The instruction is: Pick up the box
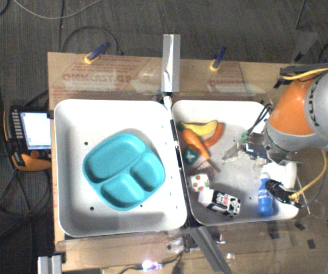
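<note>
**Near right bin: box untouched, gripper off to its far right**

Nearest the camera, along the near wall of the right white bin (232,108), lies the small white carton box with black patches (226,203), flat on its side and a little skewed. It touches nothing but the floor; a dark end piece sits at its left. Just left of it, a small white ball with red and green spots (199,182). To its right, a blue plastic bottle (265,197) lies along the bin's right side. Loose, tumbled placement throughout: objects lie as dropped, not arranged.

Farther back, a heap against the dividing wall: orange carrot-shaped toy (191,143), yellow banana (203,129), something brown beneath.

Left white bin (67,170) carries a turquoise three-compartment plastic tray (124,170), set diagonally, nothing in it.

Arm (301,116) enters from the right, orange band over the bin's far right corner, wrist bent down and leftward. Gripper (236,151) hangs mid-bin, beyond the box and well apart from it. Jaws read as parted, nothing between them. Judgement: approach not yet lined up; it needs to come nearer.
</note>
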`<move>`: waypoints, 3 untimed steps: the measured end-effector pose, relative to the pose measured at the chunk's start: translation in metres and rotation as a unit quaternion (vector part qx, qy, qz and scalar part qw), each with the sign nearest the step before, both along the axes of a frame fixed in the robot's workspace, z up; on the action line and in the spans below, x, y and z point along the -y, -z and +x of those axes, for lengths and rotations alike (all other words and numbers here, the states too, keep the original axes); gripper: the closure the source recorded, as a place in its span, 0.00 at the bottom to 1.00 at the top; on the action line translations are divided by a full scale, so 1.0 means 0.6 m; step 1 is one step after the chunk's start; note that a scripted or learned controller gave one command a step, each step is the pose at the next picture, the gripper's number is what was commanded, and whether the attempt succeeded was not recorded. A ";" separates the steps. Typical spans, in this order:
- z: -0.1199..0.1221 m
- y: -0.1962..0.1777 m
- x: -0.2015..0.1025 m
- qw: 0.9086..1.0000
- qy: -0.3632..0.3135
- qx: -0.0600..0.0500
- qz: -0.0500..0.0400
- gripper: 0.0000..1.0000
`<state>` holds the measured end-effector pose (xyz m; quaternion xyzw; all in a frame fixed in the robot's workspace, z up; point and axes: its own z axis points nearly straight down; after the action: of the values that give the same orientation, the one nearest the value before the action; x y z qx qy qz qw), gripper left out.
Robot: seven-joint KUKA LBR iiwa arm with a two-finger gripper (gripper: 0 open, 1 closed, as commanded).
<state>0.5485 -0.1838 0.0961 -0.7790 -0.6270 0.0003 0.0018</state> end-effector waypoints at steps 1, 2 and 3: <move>0.123 -0.102 0.031 1.000 0.030 0.001 -0.002 0.00; -0.021 0.006 0.002 1.000 0.012 0.005 -0.002 0.00; -0.013 0.007 -0.065 0.997 -0.075 0.005 -0.005 0.00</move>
<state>0.5407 -0.1446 0.0922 -0.7299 -0.6835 -0.0010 -0.0052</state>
